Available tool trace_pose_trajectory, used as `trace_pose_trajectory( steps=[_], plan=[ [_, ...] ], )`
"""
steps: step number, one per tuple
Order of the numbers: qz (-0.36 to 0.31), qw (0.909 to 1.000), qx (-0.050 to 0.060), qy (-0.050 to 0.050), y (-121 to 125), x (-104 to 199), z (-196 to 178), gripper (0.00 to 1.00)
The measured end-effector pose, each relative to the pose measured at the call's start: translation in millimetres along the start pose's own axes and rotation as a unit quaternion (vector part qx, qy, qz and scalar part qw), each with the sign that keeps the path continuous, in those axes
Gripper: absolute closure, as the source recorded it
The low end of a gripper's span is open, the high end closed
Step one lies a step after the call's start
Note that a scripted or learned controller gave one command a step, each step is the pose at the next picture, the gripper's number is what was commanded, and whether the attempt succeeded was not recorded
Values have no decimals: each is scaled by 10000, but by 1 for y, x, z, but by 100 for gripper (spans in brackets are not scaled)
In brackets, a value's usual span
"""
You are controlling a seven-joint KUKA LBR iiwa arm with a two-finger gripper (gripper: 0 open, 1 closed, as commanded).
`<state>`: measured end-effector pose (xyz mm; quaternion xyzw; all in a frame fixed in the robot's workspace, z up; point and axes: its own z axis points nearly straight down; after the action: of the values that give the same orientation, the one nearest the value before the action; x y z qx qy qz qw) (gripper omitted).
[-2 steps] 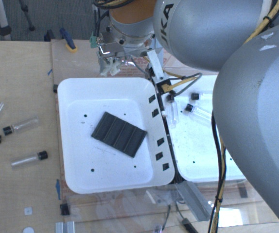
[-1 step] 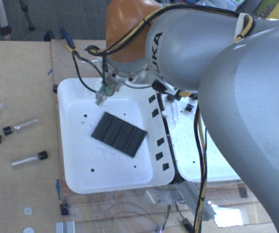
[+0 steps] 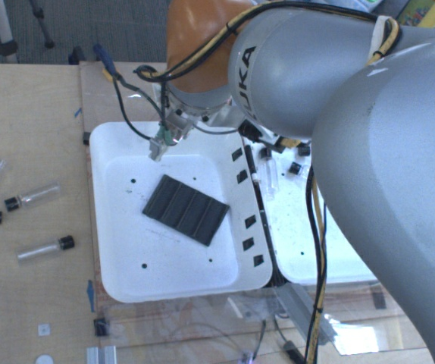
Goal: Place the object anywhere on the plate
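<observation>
A dark grey ribbed rectangular plate lies flat and turned at an angle in the middle of the left white bin. My gripper hangs over the bin's far part, just above and left of the plate's far corner and apart from it. Its tip is small, with a greenish bit on it, and the bulky grey arm with its orange band hides what is above it. I cannot make out any object between the jaws.
The right bin is mostly covered by the arm. Small black clips line the wall between the bins. Several clear capped tubes lie on the wooden bench left of the bins. Black cables loop near the gripper.
</observation>
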<state>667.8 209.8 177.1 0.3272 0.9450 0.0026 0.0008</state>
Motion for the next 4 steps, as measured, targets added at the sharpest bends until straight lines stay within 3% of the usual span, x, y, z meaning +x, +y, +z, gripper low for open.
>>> trace_pose_trajectory(
  steps=[1, 2, 3, 4],
  plan=[
    [10, 10000, -26, -8, 1, -1, -11, 100],
    [-1293, 9916, 23, 8, 0, 17, 9, 100],
    [-1279, 9918, -5, -3, 1, 16, -3, 100],
    [-4290, 9033, -24, -30, -2, 30, 87, 100]
  ],
)
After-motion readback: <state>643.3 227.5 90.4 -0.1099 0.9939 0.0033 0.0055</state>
